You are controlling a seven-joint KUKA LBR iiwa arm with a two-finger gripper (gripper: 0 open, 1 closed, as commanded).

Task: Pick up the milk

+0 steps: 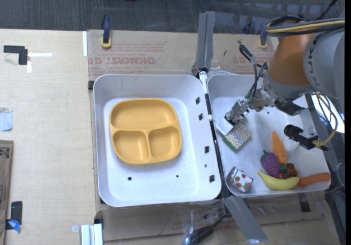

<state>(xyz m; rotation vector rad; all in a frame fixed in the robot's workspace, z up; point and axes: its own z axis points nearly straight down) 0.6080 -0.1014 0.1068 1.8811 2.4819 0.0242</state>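
Note:
The milk [239, 179] is a small white carton with a gabled top, lying on its side in the near left corner of the right bin [219, 87]. My gripper [237, 113] hangs over the left part of that bin, well behind the milk and apart from it. It sits just above a green-and-white patterned packet [238, 137]. I see nothing held in it.
A yellow three-compartment plate [145, 130] lies in the left bin [104, 145]. In the right bin's near right part lie a banana [278, 182], purple grapes [270, 163], strawberries [288, 170] and two carrots [279, 147] [315, 179]. The arm [307, 57] spans the bin's far right.

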